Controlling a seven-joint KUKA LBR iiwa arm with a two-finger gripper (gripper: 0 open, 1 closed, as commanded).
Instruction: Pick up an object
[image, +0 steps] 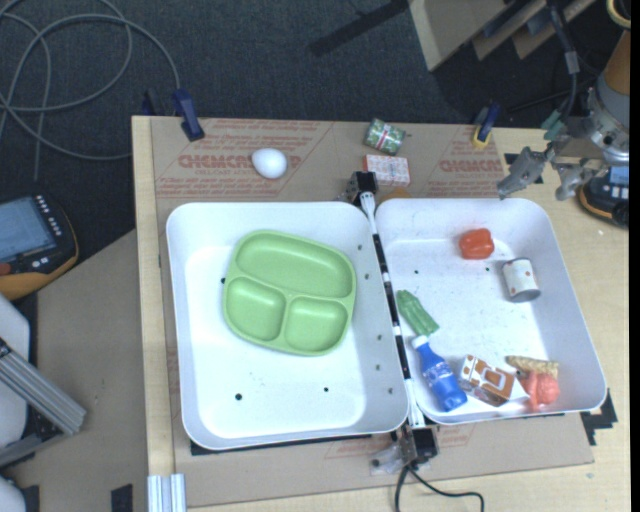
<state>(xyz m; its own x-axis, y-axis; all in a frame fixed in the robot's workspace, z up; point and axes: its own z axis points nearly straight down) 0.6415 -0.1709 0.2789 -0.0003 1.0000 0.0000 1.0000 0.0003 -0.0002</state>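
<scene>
Nothing is picked up yet: my gripper (540, 168) hangs open and empty beyond the right bin's (560, 232) far edge; the orange block (476, 243) lies untouched near that edge.

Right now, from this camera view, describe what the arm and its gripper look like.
The arm enters at the upper right: a grey, rounded body with an orange band above the wrist. Its gripper is metallic grey, with two thin fingers on a small blocky base. A dark cable runs above it. No markings are readable.

Plate (290, 292) in left bin (190, 330) — bottle (438, 375) in right bin (570, 300).
</scene>
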